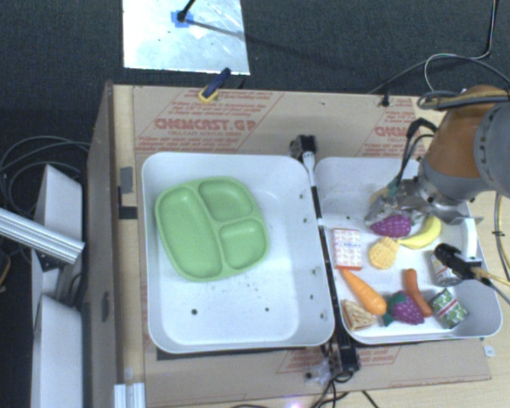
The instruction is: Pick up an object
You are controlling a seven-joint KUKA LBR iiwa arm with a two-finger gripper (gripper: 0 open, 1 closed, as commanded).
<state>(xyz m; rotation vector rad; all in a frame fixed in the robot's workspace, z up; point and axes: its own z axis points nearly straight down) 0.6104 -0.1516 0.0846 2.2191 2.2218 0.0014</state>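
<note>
Bench holds 2 bins, 1 green tray; end effector grip unclear

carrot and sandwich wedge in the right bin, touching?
Touching. In the camera view the carrot's lower end lies against the top edge of the sandwich wedge, with no white bin floor between them.

The claw hangs just above purple grapes beside a banana.

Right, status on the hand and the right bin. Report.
Hand low in right bin, over purple grapes. Nothing seen in its grip. Banana touching the grapes, pineapple just below: tight pick.
</note>
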